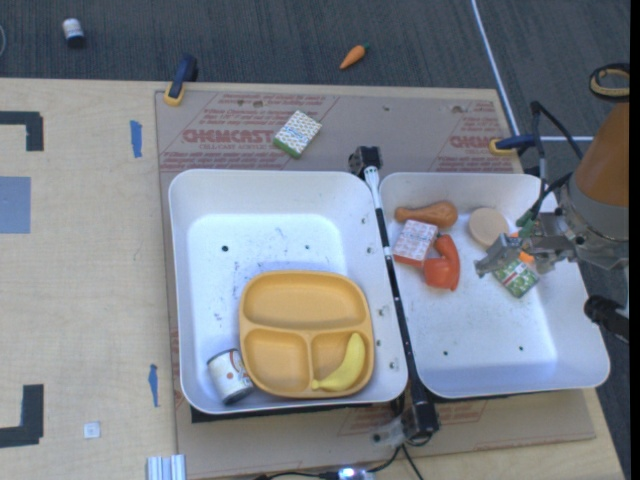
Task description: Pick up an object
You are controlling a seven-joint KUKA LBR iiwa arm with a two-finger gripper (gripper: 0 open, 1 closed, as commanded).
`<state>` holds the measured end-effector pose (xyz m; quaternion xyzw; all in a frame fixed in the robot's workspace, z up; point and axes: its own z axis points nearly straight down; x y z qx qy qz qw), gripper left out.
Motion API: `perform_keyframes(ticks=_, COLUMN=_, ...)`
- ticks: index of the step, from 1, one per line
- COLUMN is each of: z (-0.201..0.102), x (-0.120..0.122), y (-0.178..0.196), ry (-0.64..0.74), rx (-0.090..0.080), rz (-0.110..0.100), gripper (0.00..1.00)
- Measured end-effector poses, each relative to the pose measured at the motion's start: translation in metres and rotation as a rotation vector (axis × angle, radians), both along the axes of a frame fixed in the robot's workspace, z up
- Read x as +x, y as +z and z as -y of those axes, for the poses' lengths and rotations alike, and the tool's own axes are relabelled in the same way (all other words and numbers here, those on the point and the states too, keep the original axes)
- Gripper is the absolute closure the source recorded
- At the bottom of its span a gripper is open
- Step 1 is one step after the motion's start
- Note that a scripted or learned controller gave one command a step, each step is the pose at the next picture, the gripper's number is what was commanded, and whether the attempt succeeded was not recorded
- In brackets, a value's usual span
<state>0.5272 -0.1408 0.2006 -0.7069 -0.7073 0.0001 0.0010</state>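
Nearest the camera, the left bin holds a yellow divided tray resting toward its near edge. A banana lies in the tray's near right compartment; the other two compartments show bare yellow. A small white can lies tipped on the bin floor, touching the tray's near left corner. The far half of this bin's floor shows faint dark scuffs.

The right bin sits beside it, the two rims meeting along a dark seam. Its contents are gathered in the far half. A red pepper lies near the seam, with a white and red packet just beside it on the left and touching it. Farther back lie a brown drumstick and, to its right, a round tan piece.

The gripper hangs over the right side of this bin, the arm entering from the right. A small green and white carton sits directly at the fingertips. Whether the fingers are clamped on it or merely over it cannot be told.

Beyond the bins, on the brown board, lies a green and white box. A toy carrot lies farther off on the dark floor.
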Motion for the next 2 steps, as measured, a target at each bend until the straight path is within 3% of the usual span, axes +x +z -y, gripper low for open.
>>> perform_keyframes(ticks=1, z=-0.01, x=0.043, y=-0.115, ry=0.0, rx=-0.002, rz=0.006, gripper=0.0)
perform_keyframes(ticks=2, z=-0.009, x=0.044, y=-0.104, ry=-0.001, rx=-0.003, rz=0.009, gripper=1.0)
